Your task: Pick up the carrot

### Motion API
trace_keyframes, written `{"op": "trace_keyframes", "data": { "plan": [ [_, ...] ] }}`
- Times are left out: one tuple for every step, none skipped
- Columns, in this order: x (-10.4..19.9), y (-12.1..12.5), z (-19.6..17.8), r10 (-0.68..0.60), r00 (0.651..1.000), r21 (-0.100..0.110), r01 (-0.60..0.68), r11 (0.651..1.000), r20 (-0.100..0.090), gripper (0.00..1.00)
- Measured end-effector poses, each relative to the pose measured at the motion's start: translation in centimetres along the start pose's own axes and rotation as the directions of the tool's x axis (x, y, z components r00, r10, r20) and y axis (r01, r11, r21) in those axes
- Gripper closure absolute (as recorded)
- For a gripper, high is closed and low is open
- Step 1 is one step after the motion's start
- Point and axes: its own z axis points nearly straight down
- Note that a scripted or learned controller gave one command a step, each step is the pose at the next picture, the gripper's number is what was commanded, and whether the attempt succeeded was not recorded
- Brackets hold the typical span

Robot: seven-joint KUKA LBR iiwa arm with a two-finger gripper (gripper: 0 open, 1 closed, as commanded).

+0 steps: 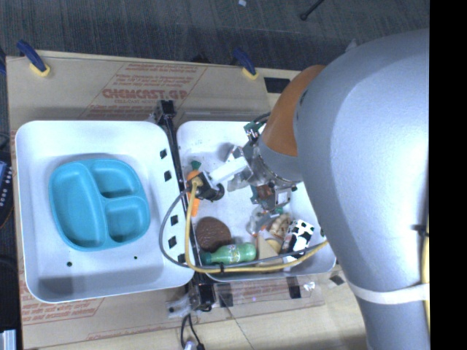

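Reaching stage: the tool [264, 195] is hanging low in the right bin [219, 133]; I cannot tell its state.
The carrot [193, 188] is lying against that bin's left wall, near a brown round item [212, 232] and green bottle [230, 254]; the next move likely calls for shifting left over it. A blue tray [98, 203] is sitting in the left bin [44, 141].

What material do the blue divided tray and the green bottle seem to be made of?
Blue tray: probably moulded plastic, matt to slightly glossy, judging by its uniform colour and soft rounded compartment edges. Green bottle: likely plastic too, smooth and shiny, with a bright highlight along its side; glass cannot be excluded from this view.
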Motion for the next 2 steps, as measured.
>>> {"op": "trace_keyframes", "data": {
  "plan": [
    [3.29, -3.53, 0.05, 0.006, 1.000, 0.004, -0.006, 1.000, 0.000, 0.00],
    [3.24, -3.47, 0.06, 0.007, 1.000, 0.003, -0.007, 1.000, 0.001, 0.00]
  ]
}}
